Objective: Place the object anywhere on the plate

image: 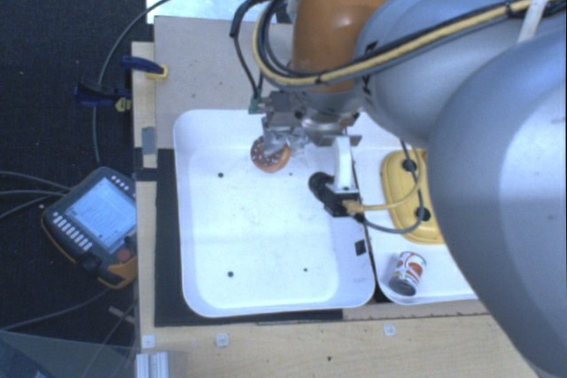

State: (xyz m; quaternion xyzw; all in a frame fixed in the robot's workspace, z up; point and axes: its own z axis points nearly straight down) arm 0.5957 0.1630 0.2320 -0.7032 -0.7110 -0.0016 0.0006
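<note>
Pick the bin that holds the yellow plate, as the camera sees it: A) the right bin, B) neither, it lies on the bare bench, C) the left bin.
A: the yellow plate lies in the right bin, close to the small can, partly hidden by the arm.

Prob. robotics lab: teach pendant (93, 224), clamps (142, 66), cables.

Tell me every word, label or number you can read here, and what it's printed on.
None can be read.
Handheld controller: its lit screen shows blurred lines, too small to read.
Can: a red and white label, print too blurred to read.
Yellow plate, doughnut: no lettering visible.
</note>
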